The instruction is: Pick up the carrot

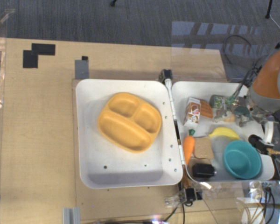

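The carrot [189, 147] is orange with a green top. It lies along the left wall of the right bin [203, 88], tip pointing toward the front. My gripper [241, 112] hangs over the back right part of that bin, well to the right of the carrot and apart from it. Above the gripper sits the grey wrist with its orange band [274, 74]. Nothing from the bin shows in the gripper.
Beside the carrot lie a slice of toast [204, 148] and a black object [203, 171]. A small carton [192, 112], a banana [224, 133] and a teal bowl [241, 158] share the right bin. The left bin [91, 167] holds a yellow divided plate [129, 122].
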`<state>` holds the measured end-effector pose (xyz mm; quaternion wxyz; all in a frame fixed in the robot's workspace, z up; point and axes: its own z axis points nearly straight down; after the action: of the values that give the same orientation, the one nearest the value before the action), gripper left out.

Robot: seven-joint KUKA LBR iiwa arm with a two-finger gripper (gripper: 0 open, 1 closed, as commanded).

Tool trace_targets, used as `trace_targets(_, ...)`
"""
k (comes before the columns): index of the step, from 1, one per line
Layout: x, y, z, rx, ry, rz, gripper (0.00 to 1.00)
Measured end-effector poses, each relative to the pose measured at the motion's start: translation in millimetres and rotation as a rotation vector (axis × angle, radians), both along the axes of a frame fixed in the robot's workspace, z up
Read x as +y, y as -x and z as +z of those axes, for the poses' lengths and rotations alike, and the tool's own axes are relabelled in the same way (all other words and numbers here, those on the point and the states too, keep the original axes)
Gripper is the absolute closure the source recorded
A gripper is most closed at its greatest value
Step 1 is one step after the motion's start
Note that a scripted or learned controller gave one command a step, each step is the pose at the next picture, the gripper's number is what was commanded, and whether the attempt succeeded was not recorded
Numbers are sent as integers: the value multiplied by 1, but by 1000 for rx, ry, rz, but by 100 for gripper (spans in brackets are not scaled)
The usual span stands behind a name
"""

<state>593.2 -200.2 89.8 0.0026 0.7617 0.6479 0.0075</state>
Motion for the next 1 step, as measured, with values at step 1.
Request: trace_targets(1, 71, 83, 1, 11, 3, -179, 0)
